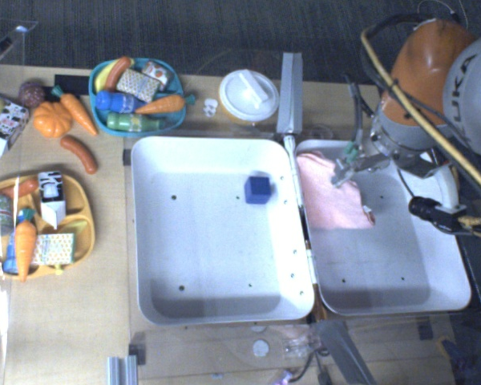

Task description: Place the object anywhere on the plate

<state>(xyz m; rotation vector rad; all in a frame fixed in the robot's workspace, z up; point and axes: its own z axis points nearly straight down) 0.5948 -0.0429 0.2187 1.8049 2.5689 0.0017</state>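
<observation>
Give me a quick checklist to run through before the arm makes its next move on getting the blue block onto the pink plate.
1. Blue block located: ok, it lies in the left bin, near that bin's upper right corner.
2. Block free to approach: ok, nothing touches or covers it.
3. Pink plate located: ok, it lies in the right bin, against its left wall.
4. End effector position: not ok, it hangs over the plate's upper right edge, away from the block.
5. Block between its fingers: not ok, the block sits apart in the other bin.
6. Finger opening: cannot tell, too small and blurred.
</observation>
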